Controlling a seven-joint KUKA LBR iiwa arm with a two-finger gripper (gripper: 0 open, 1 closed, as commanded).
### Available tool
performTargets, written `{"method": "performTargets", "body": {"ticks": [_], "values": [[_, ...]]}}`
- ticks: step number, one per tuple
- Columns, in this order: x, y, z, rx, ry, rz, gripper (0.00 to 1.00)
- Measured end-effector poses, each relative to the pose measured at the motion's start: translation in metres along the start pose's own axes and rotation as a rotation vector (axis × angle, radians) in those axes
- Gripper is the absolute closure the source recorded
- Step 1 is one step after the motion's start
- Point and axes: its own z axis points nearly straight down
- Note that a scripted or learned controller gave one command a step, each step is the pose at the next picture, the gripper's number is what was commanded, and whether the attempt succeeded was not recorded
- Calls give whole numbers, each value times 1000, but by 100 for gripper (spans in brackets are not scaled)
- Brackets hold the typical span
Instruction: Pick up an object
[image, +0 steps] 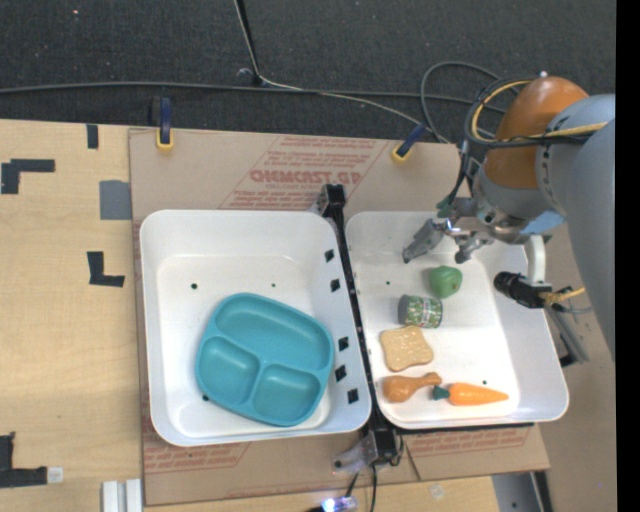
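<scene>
The gripper (443, 243) hangs spread wide, holding nothing, over the right white bin (520, 405). The small green apple-like toy (446, 280) lies in that bin just below the gripper, untouched.

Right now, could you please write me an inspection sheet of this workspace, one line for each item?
Surface: cardboard sheet under two white bins, left bin and right bin.
Job's things: in the right bin, green apple, small can, toast slice, drumstick, carrot.
Clutter: blue divided tray in the left bin.
Grippers: pincer open, above the right bin's far part, beside the apple, holding nothing.
Cables: black cable across the dark floor; loops at the arm.
Surroundings: clamps on the cardboard's far edge.
</scene>
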Motion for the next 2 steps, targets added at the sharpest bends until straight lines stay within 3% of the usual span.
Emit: {"method": "performTargets", "body": {"ticks": [1, 2], "values": [[1, 0, 52, -5, -2, 0, 0], [1, 2, 38, -9, -3, -2, 100]]}}
